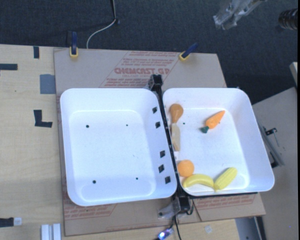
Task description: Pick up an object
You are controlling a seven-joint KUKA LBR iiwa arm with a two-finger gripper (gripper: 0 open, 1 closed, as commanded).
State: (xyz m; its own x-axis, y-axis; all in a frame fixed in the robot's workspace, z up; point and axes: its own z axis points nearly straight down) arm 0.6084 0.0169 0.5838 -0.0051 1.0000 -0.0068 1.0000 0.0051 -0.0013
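Observation:
The right bin (242, 104) holds several toy foods. An orange carrot (215, 119) with a green tip lies near its far right. A tan pear-shaped piece (176, 111) and a pale beige piece (175, 137) lie along the left wall. At the near edge sit an orange ball (185, 168), a yellow banana (198, 181) and a yellow corn cob (225, 177). My gripper (229, 15) hangs high at the top right, well beyond the bins' far edge, pointing down-left and blurred, with nothing visible between its fingers.
The left bin (70, 134) sits beside the right one on a cardboard sheet (140, 69) clamped with two clips. A black divider (162, 134) joins the bins. A white cable (102, 29) trails over the dark floor at the back.

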